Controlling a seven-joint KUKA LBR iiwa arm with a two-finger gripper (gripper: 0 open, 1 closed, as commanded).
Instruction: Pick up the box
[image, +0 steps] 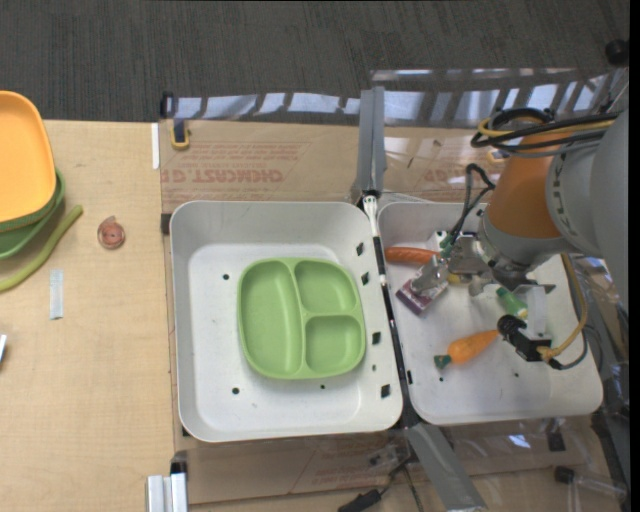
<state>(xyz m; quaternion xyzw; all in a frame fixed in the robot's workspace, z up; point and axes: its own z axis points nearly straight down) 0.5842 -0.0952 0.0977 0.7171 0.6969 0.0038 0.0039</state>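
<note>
The box (423, 287), small, purple and white, lies tilted in the right bin (500, 395) near that bin's left wall. My gripper (452, 266) reaches down from the right and sits right against the box's upper right end. The grey wrist and its orange band (525, 205) hang over the back right of the bin and hide what lies under them. I cannot make out whether the box is off the bin floor.
An orange carrot (408, 255) lies just behind the box, and a second carrot (470, 347) in front. A small green piece (511, 299) lies under the wrist. The left bin (200, 400) holds a green divided plate (301, 318). Orange and green dishes (22, 170) are stacked at far left.
</note>
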